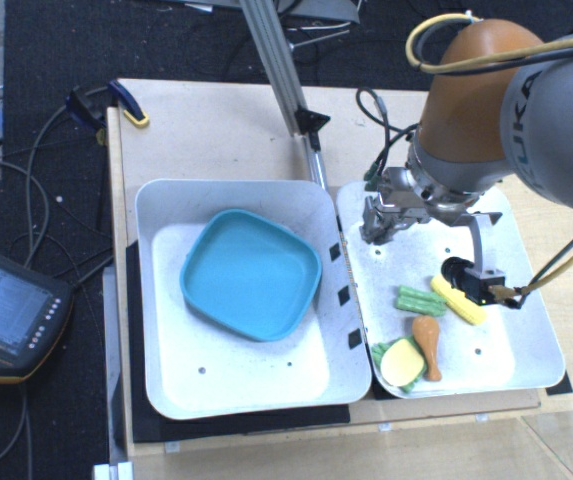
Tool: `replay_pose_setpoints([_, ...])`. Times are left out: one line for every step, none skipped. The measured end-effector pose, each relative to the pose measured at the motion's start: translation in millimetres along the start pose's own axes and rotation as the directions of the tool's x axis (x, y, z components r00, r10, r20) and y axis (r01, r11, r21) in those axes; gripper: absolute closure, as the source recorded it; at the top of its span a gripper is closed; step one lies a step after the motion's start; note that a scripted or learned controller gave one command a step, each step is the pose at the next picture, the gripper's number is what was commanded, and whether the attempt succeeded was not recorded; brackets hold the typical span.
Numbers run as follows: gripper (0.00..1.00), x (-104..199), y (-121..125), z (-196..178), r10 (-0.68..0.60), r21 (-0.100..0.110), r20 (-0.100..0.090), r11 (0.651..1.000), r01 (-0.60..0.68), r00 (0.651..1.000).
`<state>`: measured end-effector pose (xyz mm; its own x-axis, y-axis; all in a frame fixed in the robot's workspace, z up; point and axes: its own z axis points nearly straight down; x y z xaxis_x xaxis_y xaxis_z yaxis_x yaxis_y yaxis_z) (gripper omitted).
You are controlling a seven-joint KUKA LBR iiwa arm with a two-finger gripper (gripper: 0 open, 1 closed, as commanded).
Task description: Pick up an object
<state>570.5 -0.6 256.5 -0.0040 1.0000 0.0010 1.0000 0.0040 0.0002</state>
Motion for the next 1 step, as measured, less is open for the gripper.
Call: replay_pose_setpoints([1.0,53.0,-13.4,17.3,-0.001,0.002,0.0,1.0,0.001,1.0])
